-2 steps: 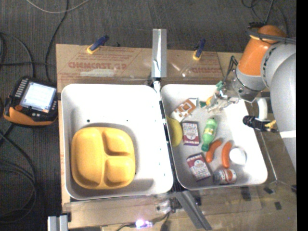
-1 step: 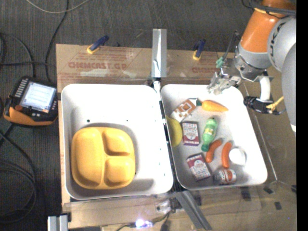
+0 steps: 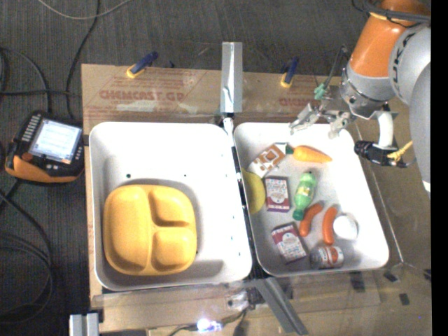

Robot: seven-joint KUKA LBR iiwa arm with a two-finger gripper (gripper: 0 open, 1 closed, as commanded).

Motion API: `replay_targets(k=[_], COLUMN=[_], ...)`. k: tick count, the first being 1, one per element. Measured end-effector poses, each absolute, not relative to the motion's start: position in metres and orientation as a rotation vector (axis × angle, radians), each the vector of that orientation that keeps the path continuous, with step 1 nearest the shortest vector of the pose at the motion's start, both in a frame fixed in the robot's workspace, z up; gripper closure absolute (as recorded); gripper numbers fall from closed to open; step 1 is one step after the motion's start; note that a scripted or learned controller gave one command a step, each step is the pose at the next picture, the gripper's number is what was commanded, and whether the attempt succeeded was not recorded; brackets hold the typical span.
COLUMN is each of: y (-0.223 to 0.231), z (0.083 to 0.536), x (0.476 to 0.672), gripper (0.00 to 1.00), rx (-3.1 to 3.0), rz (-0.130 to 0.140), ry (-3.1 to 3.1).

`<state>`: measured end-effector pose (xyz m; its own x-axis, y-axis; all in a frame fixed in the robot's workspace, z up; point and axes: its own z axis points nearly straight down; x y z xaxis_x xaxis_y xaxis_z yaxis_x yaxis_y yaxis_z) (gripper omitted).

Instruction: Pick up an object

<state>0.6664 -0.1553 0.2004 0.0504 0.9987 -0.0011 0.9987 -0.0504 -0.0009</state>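
Early in the task, by the look of it: nothing lifted yet, everything resting in the bins. Two-finger metal gripper [image 3: 320, 120] poised over the far rim of the right-hand shallow white bin [image 3: 374, 215], at its back edge, fingers spread apart with nothing between them. Grey arm with orange band [image 3: 381, 44] reaching in from the right, above and behind that bin.

Candidates for picking all gathered in the right bin. Closest to the gripper: orange plastic carrot [image 3: 311, 154], lying crosswise just below it, tip toward the right. Just beside the carrot, a small red-and-white patterned carton [image 3: 269, 159]. Further toward the near side: green plastic bottle [image 3: 304, 190], dark red rectangular box [image 3: 277, 194], yellow rounded fruit-like piece [image 3: 255, 191] against the left wall, two orange-red sausage shapes [image 3: 320, 220], a second small red box [image 3: 288, 243], a white round cup-like item [image 3: 345, 227], and a small tin can [image 3: 326, 257] on its side near the front.

Left-hand white bin [image 3: 101, 159] carrying a yellow divided plastic tray [image 3: 150, 227], well apart from the gripper.

Left to do, judging from this: descend onto one item, likely the carrot as nearest, close on it, and raise it clear. No grasp achieved so far.
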Motion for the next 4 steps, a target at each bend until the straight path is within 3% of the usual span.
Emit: replay_targets(k=[1, 2, 3, 4], y=[-0.176, -0.195, -0.206, -0.204], z=[0.280, 0.171, 0.102, 0.113], x=[0.659, 0.667, 0.673, 0.674], gripper=[0.00, 0.00, 0.00, 1.00], rx=[2.353, 2.311, 2.231, 2.225], rz=[-0.002, -0.009, 0.012, 0.016], ry=[2.080, 2.129, 2.206, 2.205])
